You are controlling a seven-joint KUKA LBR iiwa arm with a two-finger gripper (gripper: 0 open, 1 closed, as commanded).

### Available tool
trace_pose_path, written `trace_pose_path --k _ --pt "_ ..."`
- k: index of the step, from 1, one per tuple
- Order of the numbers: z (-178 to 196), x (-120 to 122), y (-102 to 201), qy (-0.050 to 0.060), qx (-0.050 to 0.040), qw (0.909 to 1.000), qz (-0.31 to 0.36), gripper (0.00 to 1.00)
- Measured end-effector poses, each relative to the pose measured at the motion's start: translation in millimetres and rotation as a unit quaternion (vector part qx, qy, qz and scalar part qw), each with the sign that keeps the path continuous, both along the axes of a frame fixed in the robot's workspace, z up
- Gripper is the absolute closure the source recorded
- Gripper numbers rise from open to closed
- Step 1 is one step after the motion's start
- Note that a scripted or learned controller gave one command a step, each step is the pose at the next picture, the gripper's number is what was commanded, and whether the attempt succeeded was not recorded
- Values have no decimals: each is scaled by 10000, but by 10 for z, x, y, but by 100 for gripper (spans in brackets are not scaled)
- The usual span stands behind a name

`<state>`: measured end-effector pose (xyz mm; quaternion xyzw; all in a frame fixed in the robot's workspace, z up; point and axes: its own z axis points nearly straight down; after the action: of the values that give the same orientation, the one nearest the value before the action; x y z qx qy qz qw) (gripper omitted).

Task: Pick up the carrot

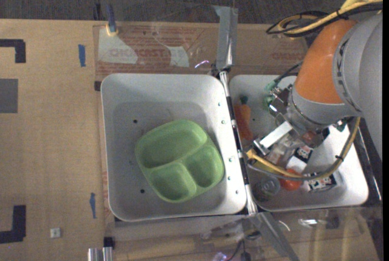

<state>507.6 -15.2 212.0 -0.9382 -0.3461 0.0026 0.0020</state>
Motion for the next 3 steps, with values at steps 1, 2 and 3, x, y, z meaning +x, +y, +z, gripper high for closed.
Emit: trace_pose_path --k 1,2,3 --pt "91 3 7 12 -2 10000 20 100" --pt "80 290 -1123 -29 -8 9780 2085 100" --pt "80 291 -1121 -29 -7 9780 2087 0"
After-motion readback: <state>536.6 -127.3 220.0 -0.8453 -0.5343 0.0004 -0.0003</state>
